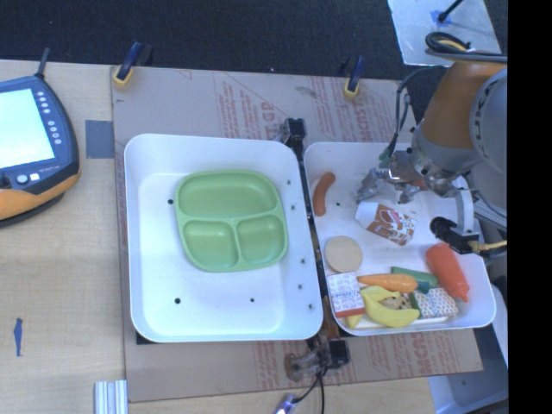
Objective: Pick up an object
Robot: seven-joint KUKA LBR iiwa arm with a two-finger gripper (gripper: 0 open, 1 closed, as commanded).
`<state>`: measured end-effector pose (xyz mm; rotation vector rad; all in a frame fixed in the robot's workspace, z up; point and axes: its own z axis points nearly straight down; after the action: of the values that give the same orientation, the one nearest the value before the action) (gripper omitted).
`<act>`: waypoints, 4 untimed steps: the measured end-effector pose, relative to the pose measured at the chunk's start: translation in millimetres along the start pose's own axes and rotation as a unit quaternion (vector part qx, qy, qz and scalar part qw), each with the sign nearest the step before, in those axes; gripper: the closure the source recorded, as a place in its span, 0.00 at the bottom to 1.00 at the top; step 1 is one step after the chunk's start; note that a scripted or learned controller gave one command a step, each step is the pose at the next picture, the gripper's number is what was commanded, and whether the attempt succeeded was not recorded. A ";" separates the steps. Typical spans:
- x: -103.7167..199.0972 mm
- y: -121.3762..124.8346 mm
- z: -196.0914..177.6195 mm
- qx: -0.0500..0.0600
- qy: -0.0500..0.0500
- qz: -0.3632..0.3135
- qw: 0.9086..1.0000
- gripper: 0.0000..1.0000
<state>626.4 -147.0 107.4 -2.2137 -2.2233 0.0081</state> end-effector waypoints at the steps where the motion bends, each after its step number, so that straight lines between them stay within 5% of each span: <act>1: -9.0 -39.2 16.3 -0.001 0.000 -0.001 1.000 0.00; 2: -20.7 29.9 15.1 -0.002 0.000 0.000 1.000 0.00; 3: -65.2 29.8 14.9 -0.003 0.000 0.001 1.000 0.00; 4: -65.7 29.6 -56.8 -0.003 0.000 0.001 1.000 0.00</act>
<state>656.7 -212.5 164.0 -2.2183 -2.2243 0.0009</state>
